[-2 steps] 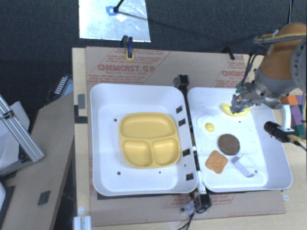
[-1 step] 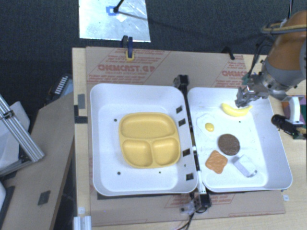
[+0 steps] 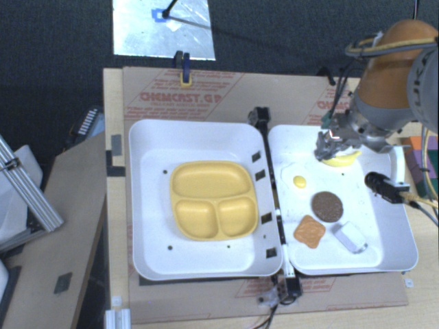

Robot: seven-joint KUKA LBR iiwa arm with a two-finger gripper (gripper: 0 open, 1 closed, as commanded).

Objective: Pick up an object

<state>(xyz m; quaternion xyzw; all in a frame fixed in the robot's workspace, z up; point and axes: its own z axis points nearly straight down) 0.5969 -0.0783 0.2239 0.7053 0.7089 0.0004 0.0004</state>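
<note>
nearest the camera, a white block and a cracker. target: yellow piece at right bin's far side, under the gripper; likely light, smooth, slippery, best pinched across its width. grip state cannot be told. tray fills left bin.

Yellow object under gripper

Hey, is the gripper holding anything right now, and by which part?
Cannot be told: the gripper sits right over a yellow object in the right bin.
</note>
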